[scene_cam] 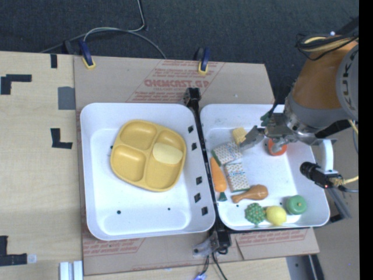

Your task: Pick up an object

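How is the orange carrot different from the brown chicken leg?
The carrot is bright orange; the chicken leg is tan brown. The carrot lies lengthwise along the right bin's left wall, while the chicken leg lies crosswise nearer the bin's middle. The carrot tapers smoothly; the chicken leg has a fat round end and a thin handle end. Both are toy foods lying flat in the same bin.

Printed in red across the brown cardboard sheet point(175, 83) beneath the two bins, lettering too blurred to read. On the arm's orange band point(326, 69), partial letters "KU".
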Controlling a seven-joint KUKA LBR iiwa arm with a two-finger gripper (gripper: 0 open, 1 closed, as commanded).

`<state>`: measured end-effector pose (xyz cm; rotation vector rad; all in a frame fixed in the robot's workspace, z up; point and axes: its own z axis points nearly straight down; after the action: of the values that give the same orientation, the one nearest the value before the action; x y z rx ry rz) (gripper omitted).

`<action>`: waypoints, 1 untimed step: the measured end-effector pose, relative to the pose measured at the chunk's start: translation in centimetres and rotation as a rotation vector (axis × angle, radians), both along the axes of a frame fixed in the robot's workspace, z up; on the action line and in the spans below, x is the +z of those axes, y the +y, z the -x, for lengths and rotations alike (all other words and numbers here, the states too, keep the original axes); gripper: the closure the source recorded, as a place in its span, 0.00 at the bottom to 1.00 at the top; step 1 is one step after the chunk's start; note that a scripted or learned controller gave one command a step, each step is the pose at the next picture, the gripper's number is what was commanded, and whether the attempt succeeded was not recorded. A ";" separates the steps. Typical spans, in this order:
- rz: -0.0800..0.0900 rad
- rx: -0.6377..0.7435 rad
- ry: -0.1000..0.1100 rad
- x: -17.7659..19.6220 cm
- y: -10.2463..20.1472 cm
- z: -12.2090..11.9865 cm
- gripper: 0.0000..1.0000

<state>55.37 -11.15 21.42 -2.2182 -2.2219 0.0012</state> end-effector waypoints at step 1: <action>0.001 0.000 0.002 -6.2 -0.6 -4.0 0.00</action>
<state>59.32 -11.70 15.25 -2.2184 -2.2211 0.0041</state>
